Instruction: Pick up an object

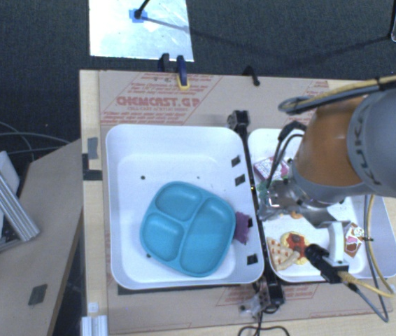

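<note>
My gripper [279, 203] hangs low over the right bin [387, 257], near its left wall, and the grey and orange wrist covers most of it from above. A flat pizza-slice toy [285, 249] lies just in front of it on the bin floor. A pink and white packet [267, 166] lies just behind it. A small brown and white item [353, 241] rests to the right, by the arm. I see nothing held.
The left bin [135, 166] holds a blue divided plate [187, 227], with a small purple object [243, 227] against its right edge. The wall between the bins [252, 187] runs close to the gripper's left. The arm covers much of the right bin.
</note>
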Motion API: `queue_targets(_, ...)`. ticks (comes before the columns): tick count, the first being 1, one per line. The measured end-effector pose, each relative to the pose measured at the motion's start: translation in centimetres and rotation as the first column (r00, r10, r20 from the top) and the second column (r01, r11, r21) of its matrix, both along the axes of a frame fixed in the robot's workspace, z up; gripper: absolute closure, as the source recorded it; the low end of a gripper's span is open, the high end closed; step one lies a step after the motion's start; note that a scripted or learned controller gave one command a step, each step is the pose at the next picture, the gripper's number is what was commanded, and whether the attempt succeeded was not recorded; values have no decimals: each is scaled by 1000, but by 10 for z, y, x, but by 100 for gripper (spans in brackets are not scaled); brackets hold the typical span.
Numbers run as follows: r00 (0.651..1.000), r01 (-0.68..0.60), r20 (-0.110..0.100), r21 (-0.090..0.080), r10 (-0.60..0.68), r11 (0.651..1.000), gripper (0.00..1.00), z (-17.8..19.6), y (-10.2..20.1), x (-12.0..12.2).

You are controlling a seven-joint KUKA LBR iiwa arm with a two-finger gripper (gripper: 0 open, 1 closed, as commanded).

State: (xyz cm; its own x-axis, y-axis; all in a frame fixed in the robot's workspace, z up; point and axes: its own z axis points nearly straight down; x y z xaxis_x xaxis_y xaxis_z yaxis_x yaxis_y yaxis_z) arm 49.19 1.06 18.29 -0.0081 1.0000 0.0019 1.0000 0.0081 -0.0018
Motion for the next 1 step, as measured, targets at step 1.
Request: queue_targets(1, 1000, -4, 19, 3, 4, 1000, 100, 172, 47, -4)
